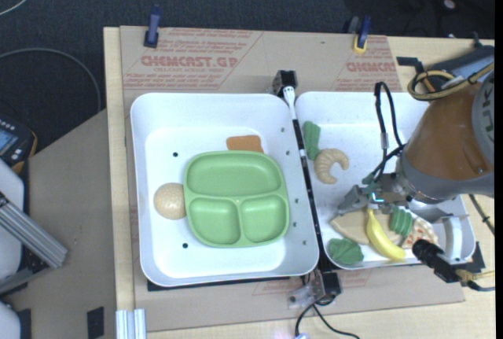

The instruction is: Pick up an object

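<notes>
- Dark carpet surrounds the bench [236, 54], whose brown board is clamped at the back edge and carries two white bins side by side.
- Left bin [149, 172] holds a green divided tray [236, 196], a round beige piece [169, 201] touching its left side, and an orange piece [244, 143] just behind it.
- Right bin [346, 105] gathers the likely targets: a croissant [331, 163], a banana [383, 237], green pieces.
- End effector [369, 200] sits low, just above the banana, probably lining up a pick; whether it is open or gripping anything, I cannot tell.
- Arm [452, 149] covers the bin's right part.
</notes>
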Controlling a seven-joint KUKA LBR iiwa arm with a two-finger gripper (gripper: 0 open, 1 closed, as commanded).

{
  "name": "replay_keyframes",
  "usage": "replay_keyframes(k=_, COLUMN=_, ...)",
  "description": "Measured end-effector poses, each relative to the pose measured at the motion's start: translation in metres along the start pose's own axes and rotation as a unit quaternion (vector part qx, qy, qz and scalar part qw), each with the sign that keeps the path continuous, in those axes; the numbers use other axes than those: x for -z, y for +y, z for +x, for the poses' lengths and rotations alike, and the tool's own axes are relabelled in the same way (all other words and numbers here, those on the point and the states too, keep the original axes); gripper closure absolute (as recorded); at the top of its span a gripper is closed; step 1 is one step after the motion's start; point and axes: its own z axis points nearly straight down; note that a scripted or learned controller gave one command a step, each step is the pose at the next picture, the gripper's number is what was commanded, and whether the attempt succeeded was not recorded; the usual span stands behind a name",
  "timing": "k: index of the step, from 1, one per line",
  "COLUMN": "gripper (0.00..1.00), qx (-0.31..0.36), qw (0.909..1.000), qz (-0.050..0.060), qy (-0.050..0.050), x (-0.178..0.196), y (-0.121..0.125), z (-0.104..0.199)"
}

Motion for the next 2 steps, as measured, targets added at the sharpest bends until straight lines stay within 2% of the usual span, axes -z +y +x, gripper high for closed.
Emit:
replay_keyframes(k=1, gripper=1.00, qx=-0.001, qw=1.0000, qz=-0.002, qy=-0.001, x=0.008, y=0.001, z=-0.001)
replay_keyframes(k=2, gripper=1.00, qx=0.006, qw=1.0000, qz=-0.005, qy=0.000, x=0.064, y=0.010, z=0.126)
